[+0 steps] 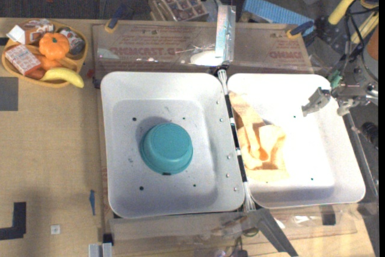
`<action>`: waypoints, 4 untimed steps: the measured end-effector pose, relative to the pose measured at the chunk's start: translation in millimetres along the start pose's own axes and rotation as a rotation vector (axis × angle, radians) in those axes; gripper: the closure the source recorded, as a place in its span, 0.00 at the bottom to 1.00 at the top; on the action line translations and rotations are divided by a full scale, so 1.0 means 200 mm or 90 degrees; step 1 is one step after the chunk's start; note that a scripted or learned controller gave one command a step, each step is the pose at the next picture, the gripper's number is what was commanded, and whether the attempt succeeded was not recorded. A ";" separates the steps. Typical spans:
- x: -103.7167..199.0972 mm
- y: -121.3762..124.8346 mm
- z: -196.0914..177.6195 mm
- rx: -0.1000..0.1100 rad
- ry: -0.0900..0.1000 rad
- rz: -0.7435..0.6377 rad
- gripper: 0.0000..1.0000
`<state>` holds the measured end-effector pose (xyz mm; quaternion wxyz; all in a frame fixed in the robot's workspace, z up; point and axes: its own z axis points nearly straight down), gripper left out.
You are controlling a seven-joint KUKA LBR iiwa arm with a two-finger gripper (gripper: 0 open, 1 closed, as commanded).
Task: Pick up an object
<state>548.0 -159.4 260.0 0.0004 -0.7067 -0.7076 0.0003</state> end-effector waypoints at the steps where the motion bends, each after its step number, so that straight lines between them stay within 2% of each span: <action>1: 0.15 -0.16 0.39 0.001 0.000 0.107 0.00; 2: 0.26 -0.18 0.85 -0.007 -0.001 0.008 0.00; 3: 0.26 -0.17 0.80 -0.010 0.000 0.011 1.00; 4: 0.41 -0.15 0.38 -0.001 -0.001 -0.103 1.00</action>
